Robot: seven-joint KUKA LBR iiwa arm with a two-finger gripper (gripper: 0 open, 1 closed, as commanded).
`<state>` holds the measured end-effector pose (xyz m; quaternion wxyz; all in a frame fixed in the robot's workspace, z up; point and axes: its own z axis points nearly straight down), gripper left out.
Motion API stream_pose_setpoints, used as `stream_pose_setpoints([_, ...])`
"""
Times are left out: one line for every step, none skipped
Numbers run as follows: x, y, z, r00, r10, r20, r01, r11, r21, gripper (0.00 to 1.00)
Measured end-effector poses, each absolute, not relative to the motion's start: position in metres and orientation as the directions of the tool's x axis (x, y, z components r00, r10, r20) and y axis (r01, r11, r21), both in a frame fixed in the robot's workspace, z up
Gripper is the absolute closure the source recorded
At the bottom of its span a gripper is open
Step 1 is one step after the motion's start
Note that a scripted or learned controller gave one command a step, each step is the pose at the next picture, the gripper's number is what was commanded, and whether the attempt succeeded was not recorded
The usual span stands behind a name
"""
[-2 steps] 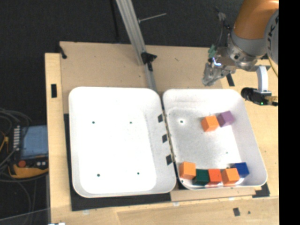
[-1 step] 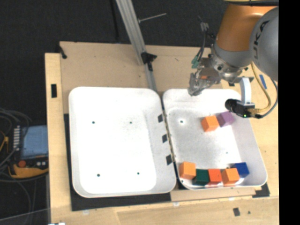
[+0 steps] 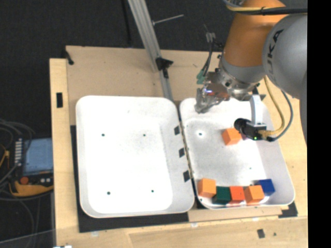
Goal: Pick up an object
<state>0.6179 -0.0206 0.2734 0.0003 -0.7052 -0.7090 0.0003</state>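
A pale wooden worktop (image 3: 119,71) sits over a dark floor, with a tangle of cables and a small blue box (image 3: 39,155) off to its left side. Two shallow white bins lie side by side on it. The left bin (image 3: 126,154) has nothing but a few dark specks on its floor. The right bin (image 3: 243,164) holds the blocks: a lone orange block (image 3: 231,136) near the middle, and a row along the near wall, an orange one (image 3: 207,187), a green one (image 3: 223,194), two more orange (image 3: 237,193) (image 3: 254,193) and a blue one (image 3: 266,186) at the end.

The arm (image 3: 258,35) leans in from the right, and its tool (image 3: 206,101) hangs over the far left corner of the right bin, well apart from every block. Nothing is between its fingers that I can make out, and whether they are spread or closed I cannot tell from here.

The lone orange block looks the easiest pick, since it stands clear of walls and neighbours. I would bring the tool straight above it, line the fingers up with two flat faces, come down square, and close only once the block sits between them. The row by the wall is packed tight and likely to jam.
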Motion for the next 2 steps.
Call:
stream_pose_setpoints([0.600,0.027,0.257,-0.006,1.000,0.000,1.000,0.006,-0.002,1.00])
stream_pose_setpoints([0.587,0.080,0.263,-0.009,1.000,0.003,1.000,0.009,-0.001,1.00])
